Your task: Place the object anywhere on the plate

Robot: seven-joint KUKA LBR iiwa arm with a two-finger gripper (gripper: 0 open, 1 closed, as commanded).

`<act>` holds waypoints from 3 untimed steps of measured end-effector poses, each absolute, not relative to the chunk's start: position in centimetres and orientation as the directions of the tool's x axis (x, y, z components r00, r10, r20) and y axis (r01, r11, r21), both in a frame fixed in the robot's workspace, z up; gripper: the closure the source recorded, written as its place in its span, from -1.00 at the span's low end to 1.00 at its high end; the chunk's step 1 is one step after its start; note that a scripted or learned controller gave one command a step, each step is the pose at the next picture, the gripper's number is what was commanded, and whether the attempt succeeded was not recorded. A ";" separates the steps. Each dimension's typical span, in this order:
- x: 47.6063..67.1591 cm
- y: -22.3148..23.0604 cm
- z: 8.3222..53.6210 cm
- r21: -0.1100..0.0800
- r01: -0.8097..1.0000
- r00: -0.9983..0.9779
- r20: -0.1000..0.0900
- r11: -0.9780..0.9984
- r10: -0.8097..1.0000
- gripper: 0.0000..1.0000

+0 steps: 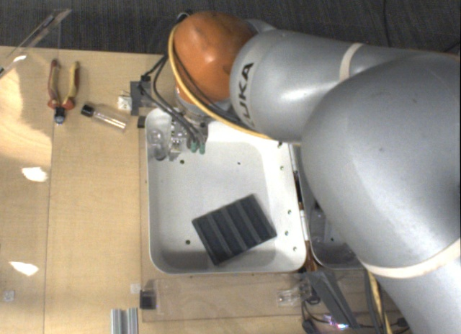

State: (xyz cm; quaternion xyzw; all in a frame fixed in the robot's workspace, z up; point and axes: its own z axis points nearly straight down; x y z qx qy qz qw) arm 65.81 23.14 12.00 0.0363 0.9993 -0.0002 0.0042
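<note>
My feed shows the left white bin (162,250) as the landmark here; I place everything against it.

Arm (346,109): grey, very large in my view, coming in from the right and covering most of the right-hand bin (324,250). Orange band (209,52) sits just above the left bin's far edge.

Pincer (173,142): down over the far-left corner of the left bin, close to the rim. The fingers look pale or clear against the white floor and blur together, so I cannot tell how far apart they are, nor whether anything sits between them.

Dark ribbed slab (234,228): a flat, black, grooved rectangle lying on the floor of the left bin, toward its near side, turned at an angle to the walls. Well apart from the pincer. I take it for the task's piece, though I cannot say whether it is the object or the plate.

Tabletop (86,217), left of the left bin: red-handled pliers (61,88) near the far edge, a small clear vial with a dark cap (104,116) between pliers and bin.
</note>
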 end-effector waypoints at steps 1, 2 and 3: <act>66.3 23.6 24.3 0.005 -0.029 -1.000 -0.011 1.000 -0.029 1.00; 66.9 23.6 31.3 0.007 0.305 -0.952 -0.008 0.952 0.305 1.00; 62.6 23.6 18.3 0.005 0.387 -0.922 -0.003 0.922 0.387 1.00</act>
